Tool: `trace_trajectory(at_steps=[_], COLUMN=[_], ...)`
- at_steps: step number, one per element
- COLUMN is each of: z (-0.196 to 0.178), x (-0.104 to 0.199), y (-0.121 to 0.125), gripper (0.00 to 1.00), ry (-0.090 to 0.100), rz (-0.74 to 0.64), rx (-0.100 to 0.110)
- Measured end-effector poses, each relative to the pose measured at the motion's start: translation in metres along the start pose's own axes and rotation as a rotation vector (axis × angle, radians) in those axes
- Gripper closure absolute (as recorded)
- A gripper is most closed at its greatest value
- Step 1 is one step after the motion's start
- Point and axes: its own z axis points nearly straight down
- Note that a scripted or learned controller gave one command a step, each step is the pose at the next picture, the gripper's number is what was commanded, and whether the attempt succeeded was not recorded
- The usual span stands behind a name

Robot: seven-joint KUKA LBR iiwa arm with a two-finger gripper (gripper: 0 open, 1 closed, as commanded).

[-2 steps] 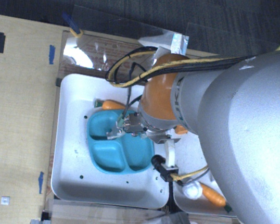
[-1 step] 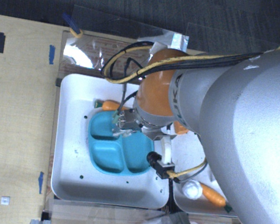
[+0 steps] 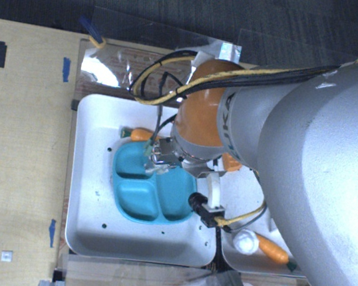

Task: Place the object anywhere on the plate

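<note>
The grey arm with its orange band [image 3: 201, 109] reaches in from three o'clock over the left shallow white bin [image 3: 89, 178]. Its metal claw [image 3: 158, 156] hangs over the twelve o'clock rim of the blue divided plastic plate [image 3: 148, 191]; whether it is spread or pressed together cannot be told. A small orange carrot-shaped toy [image 3: 141, 135] lies in the bin just beyond the plate's twelve o'clock edge. Another orange carrot-like object [image 3: 270, 250] lies in the right bin [image 3: 252, 191], beside a white round piece [image 3: 244, 241].

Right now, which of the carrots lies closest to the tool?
The carrot in the left bin, at the blue plate's upper edge, just beside the tool. The other carrot lies in the right bin, far lower.
</note>
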Motion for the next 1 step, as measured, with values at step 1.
trace_trajectory(at_steps=[1], z=[-0.0108], x=[-0.0039], y=[-0.0506], gripper=[1.00], ry=[-0.006], rz=[-0.206], rx=[0.016])
